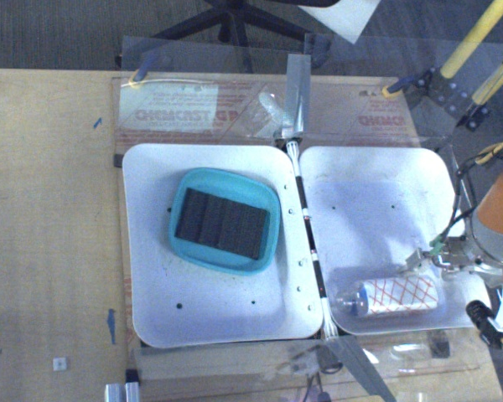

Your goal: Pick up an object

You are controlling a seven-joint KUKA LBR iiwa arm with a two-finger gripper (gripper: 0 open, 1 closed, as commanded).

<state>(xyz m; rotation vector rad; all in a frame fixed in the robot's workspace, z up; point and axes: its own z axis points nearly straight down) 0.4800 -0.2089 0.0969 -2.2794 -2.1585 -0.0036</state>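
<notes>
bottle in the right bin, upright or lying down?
Lying down. The bottle rests on its side along the near edge of the right bin, cap end toward the divider; the red crosshatch label runs lengthwise.

A robotics lab: two white bins (306, 249) are fixed side by side on a wooden desk (42, 224), an office chair base (230, 11) stands on grey carpet, and cabling (463, 203) hangs above the pincer.

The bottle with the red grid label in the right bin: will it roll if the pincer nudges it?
Likely yes: the bottle lies on its side and looks cylindrical, so it could roll toward the right bin's near wall. It looks like light plastic, possibly slippery.
</notes>
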